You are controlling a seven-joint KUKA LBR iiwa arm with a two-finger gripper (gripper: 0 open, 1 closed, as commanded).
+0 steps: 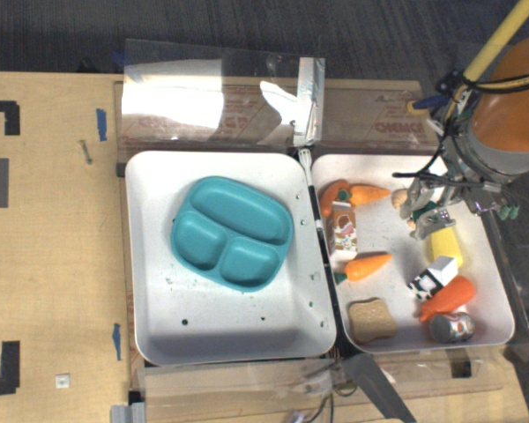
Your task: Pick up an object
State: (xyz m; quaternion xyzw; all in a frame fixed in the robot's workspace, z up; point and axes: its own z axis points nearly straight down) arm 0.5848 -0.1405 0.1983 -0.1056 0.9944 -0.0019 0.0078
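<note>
My gripper hangs over the upper right part of the right bin, just above a yellow block. Below the block lie a black-and-white toy, an orange piece and a grey can. Toward the bin's left side are a carrot, a small printed packet, a second carrot and a bread slice. The arm's cables hide the gripper's tips.
The left bin holds a teal divided plate. A clear plastic sheet lies behind the bins. The cardboard bench top spreads out to the left. The arm's orange band hangs at the top right.
</note>
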